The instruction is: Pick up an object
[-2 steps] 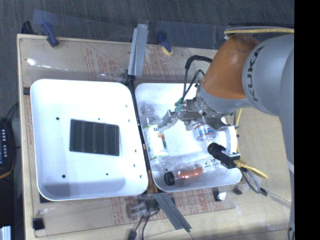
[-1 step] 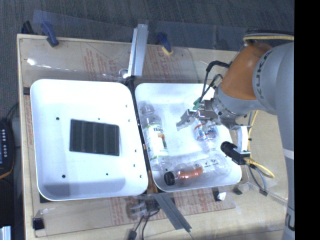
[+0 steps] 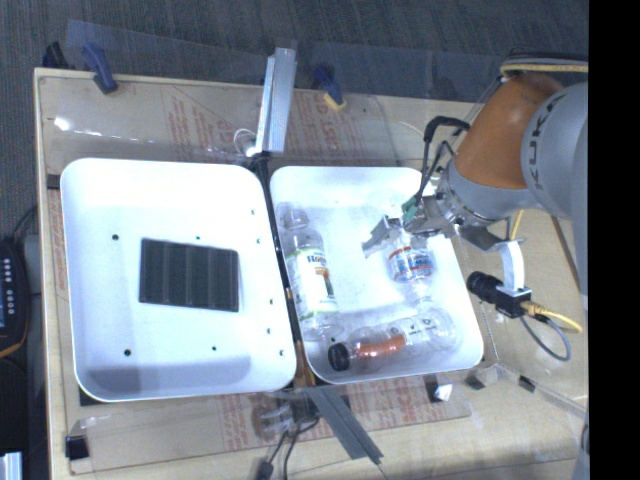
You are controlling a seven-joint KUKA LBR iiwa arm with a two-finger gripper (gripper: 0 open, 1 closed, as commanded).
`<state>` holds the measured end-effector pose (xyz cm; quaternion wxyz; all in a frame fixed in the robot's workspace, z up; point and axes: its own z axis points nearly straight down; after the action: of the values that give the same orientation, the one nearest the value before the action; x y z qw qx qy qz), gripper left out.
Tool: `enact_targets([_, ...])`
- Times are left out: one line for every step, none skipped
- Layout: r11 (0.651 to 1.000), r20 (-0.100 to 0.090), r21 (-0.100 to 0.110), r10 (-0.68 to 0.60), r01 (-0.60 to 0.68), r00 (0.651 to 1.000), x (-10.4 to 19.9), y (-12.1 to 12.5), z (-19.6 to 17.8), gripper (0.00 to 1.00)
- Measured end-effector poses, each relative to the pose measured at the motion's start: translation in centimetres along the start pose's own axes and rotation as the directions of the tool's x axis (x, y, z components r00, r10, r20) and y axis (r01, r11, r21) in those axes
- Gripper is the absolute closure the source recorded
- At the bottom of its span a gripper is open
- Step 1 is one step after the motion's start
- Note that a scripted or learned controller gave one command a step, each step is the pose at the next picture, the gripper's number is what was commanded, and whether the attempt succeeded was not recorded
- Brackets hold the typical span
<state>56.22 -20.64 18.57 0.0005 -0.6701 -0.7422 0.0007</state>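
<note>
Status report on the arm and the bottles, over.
Pincer low in right bin, at the blue-label bottle's cap end. Grasp unconfirmed. White-label bottle along left wall, third bottle along front wall.

I count two white bins (image 3: 165, 183) (image 3: 345, 183), three clear plastic bottles (image 3: 308, 268) (image 3: 412, 266) (image 3: 385, 346) in my right-hand bin, one dark ribbed panel (image 3: 189, 274) in the left, two blue clamps (image 3: 98, 65) (image 3: 327, 83)

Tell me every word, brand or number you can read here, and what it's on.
"KUKA": grey arm, partly cut off, read sideways.
Label on the upright-lying bottle: blurred, unreadable.
Blue label on the bottle by the claw: too small to read.
Red print on the bench sheet: too faint to read.
</note>
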Motion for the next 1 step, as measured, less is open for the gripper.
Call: enact_targets([1.0,0.0,0.0,0.0,0.0,1.0,-0.01,-0.01,0.0,0.0])
